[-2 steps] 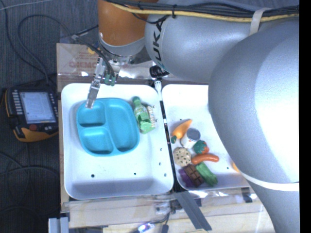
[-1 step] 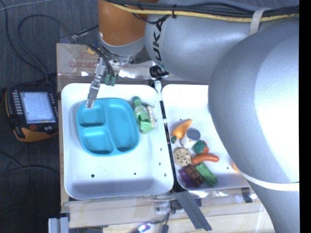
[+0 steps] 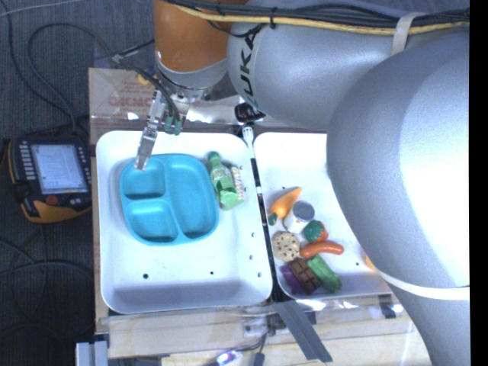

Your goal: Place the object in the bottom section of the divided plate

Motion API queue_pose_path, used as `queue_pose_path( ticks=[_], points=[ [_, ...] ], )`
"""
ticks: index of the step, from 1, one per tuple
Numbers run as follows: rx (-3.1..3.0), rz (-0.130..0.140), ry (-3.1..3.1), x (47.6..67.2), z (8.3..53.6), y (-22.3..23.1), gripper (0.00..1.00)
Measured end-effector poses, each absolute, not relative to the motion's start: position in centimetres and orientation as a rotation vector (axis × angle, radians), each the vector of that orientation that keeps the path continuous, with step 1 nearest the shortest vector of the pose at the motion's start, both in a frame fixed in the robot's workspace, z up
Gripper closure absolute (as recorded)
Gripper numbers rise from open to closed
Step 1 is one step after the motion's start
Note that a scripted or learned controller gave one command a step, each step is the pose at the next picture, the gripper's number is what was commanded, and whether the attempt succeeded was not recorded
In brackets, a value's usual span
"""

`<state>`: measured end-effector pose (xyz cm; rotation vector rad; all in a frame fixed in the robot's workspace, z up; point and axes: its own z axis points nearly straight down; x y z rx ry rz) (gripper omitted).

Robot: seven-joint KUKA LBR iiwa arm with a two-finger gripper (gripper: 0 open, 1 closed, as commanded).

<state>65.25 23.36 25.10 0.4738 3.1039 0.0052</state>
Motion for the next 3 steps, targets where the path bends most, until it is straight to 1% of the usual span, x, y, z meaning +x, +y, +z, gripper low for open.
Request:
queue_pose_path(
  ticks=[1,2,3],
  points=[
    [0.474,0.005,3.104,65.3,25.1,23.4,0.0],
    [0.477,0.004,3.103,59.9,36.8,23.5,0.0],
    [0.43,0.0,3.11,52.9,34.9,23.3,0.0]
  ],
)
